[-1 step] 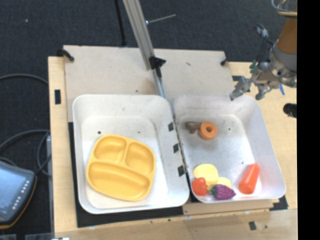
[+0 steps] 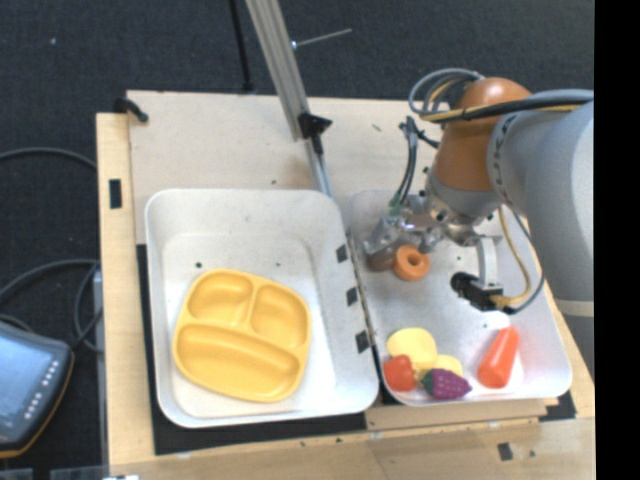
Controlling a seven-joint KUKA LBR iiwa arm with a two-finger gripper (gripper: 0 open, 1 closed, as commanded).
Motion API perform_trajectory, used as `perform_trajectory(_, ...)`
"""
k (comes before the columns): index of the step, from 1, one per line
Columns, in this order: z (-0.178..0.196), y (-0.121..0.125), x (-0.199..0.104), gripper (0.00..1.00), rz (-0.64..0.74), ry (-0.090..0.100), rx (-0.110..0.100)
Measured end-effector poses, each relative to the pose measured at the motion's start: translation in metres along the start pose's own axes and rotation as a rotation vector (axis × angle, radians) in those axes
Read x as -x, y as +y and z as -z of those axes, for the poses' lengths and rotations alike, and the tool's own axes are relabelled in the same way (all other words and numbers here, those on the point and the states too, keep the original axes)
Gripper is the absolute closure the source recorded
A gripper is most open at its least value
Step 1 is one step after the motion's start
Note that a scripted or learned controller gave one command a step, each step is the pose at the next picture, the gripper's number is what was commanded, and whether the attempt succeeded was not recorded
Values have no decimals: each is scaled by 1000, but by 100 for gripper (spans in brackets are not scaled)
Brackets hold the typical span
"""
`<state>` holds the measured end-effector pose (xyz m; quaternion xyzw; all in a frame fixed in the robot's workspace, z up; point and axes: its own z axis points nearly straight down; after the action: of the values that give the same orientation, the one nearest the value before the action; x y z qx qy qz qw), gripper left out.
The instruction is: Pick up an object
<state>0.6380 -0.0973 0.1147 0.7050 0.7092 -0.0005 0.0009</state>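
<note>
Orange and ring-shaped, the toy doughnut (image 2: 411,263) lay in the right bin (image 2: 540,353), near its far left side. The gripper (image 2: 388,240) hung low just beside it, seemingly touching its left edge, but whether its fingers were parted or closed could not be told. A brown piece (image 2: 378,260) sat under the gripper.

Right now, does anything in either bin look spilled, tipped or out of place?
Nothing stands out. The yellow divided plate lies flat in the left bin; the toy foods, including the carrot, cluster at the right bin's near edge.
</note>
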Motion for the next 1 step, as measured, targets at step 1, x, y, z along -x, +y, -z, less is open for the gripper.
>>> perform_trajectory(1,-6,-100,17,0,-8,-7,23)
